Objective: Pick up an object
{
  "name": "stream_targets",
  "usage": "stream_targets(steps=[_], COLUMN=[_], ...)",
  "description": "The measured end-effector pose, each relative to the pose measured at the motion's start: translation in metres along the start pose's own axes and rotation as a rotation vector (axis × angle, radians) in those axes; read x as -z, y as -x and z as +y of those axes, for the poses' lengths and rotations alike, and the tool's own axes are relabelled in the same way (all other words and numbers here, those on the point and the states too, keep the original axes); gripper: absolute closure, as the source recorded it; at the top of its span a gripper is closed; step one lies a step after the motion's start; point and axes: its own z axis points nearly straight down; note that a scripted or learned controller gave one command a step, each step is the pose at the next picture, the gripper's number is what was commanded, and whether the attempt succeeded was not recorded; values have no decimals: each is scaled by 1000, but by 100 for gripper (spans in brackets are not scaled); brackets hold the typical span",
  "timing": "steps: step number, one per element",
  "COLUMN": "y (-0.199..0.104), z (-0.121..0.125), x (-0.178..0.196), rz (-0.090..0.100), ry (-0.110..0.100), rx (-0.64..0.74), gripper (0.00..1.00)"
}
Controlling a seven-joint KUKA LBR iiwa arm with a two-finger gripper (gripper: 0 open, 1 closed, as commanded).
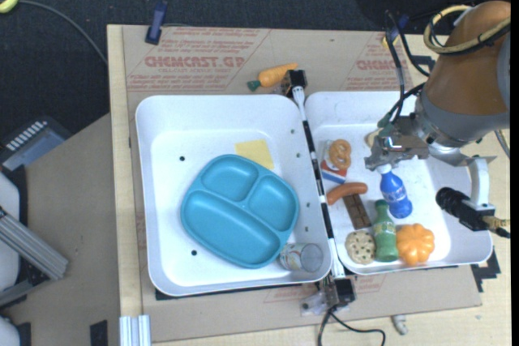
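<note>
Two glossy white bins (162,126), moulded blue divided plate (239,209), claw (388,151) above blue bottle (394,192), grip state cannot be told

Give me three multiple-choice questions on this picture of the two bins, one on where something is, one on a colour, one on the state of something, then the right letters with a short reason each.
1. Where does the divided plate lie?
A. in the left bin
B. in the right bin
C. on the bare bench

2. What colour is the small pumpkin?
A. green
B. orange
C. blue

3. How does the blue bottle stand to the gripper?
A. lifted above the bin between the fingers
B. lying in the right bin just below the gripper
C. lying in the left bin

Answers: 1 A, the plate fills the middle of the left bin. 2 B, its ribbed body is plainly orange. 3 B, the bottle rests on the bin floor with the gripper over its cap end.
</note>
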Motion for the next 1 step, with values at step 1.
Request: stream_targets(steps=[1], y=[-16], z=[-18], x=[16], rz=[0], ry=[-2], rx=[-1], gripper=[100])
